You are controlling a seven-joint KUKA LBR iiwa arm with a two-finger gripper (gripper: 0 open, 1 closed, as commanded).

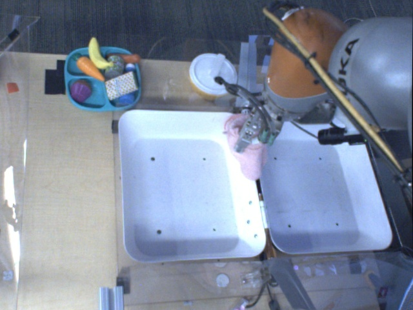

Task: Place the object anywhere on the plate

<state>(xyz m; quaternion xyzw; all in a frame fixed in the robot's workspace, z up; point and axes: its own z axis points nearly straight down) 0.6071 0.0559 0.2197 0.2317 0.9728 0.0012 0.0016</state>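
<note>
Jaws [248, 136]: state cannot be told | pink object [251, 160]: directly beneath, hanging lengthwise | plate [210, 75]: up-left, near.

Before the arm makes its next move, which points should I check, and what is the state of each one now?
1. Gripper is at the pink object: ok.
2. Object is really gripped: cannot tell.
3. Object is on the blue plate: not ok; the plate stands outside the bins, far to the view's left.
4. Plate has free room: not ok; toy food crowds its compartments.
</note>
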